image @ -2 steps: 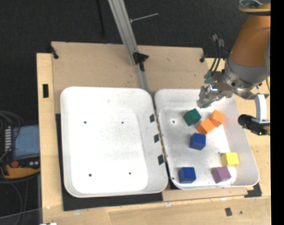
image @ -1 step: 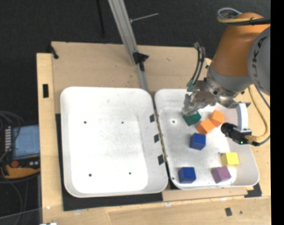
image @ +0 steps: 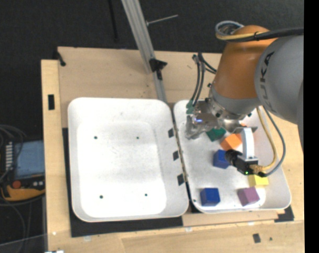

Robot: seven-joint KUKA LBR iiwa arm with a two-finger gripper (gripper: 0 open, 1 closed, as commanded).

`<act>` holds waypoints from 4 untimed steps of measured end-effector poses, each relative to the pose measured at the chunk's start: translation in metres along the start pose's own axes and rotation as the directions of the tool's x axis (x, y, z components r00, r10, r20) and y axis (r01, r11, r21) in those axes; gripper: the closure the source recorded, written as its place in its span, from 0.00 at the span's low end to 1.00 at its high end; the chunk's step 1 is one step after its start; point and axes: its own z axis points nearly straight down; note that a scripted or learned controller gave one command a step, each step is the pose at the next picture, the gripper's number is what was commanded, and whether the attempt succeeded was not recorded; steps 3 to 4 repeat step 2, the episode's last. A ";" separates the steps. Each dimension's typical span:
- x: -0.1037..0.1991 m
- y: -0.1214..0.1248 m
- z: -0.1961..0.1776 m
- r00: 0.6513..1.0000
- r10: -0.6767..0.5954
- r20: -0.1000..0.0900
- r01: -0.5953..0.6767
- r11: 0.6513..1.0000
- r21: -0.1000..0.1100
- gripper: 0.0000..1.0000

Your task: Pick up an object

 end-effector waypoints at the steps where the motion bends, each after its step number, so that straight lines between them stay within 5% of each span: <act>1: 0.056 -0.026 0.007 1.000 -0.001 0.000 0.001 1.000 0.000 1.00; 2: 0.098 -0.039 0.020 1.000 0.001 0.000 -0.001 1.000 0.000 1.00; 4: 0.098 -0.039 0.020 1.000 0.001 0.000 -0.001 1.000 0.000 1.00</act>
